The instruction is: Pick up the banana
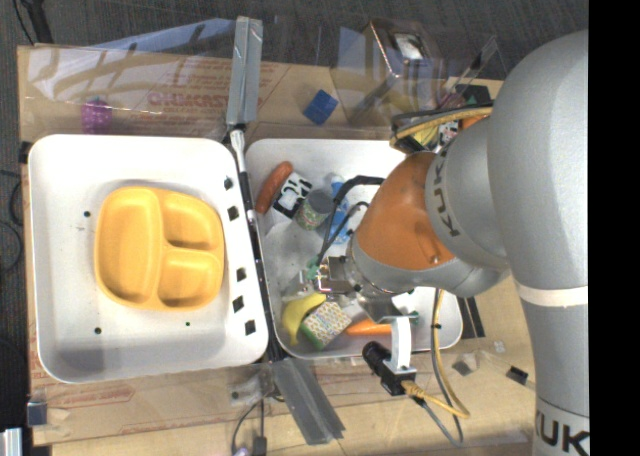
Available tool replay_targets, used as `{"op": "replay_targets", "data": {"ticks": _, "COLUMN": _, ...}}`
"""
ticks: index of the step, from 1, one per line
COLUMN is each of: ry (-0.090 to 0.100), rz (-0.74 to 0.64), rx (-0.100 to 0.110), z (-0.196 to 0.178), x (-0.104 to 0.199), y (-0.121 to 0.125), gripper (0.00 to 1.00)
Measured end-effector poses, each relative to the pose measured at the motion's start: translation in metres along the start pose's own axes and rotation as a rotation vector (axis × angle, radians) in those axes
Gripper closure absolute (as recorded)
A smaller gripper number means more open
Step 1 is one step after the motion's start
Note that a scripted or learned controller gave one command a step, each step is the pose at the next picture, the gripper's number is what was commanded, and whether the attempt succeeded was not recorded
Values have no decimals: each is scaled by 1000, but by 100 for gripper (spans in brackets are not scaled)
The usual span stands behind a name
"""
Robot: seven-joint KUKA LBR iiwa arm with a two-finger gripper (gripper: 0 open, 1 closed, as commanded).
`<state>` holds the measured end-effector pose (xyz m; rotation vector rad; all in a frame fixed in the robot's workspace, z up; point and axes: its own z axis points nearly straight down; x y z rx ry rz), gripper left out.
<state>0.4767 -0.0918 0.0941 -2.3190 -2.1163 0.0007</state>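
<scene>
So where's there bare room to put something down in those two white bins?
Left white bin: bare floor rings the yellow divided plastic tray, widest along its near edge. Right white bin is crowded: yellow banana, orange carrot-like piece, small clutter, the grey arm overhead.

From my screen the arm [540, 174] is a bulky run of smooth, rounded pale-grey casings. I can see an orange band [400, 224] wrapping it above the wrist, glossy and dome-shaped. Black lettering, part of the KUKA name, shows on the grey shell. A yellow cable [440, 364] loops off the wrist hardware, beside a white bracket and a small black fitting.
</scene>
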Motion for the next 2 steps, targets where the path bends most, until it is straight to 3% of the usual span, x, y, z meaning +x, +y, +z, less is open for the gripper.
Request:
{"op": "replay_targets", "data": {"ticks": 1, "ry": 0, "rz": -7, "rx": 0, "z": -10, "x": 1, "y": 1, "gripper": 100}}
{"op": "replay_targets", "data": {"ticks": 2, "ry": 0, "rz": -202, "rx": 0, "z": -98, "x": 25, "y": 55, "gripper": 100}}
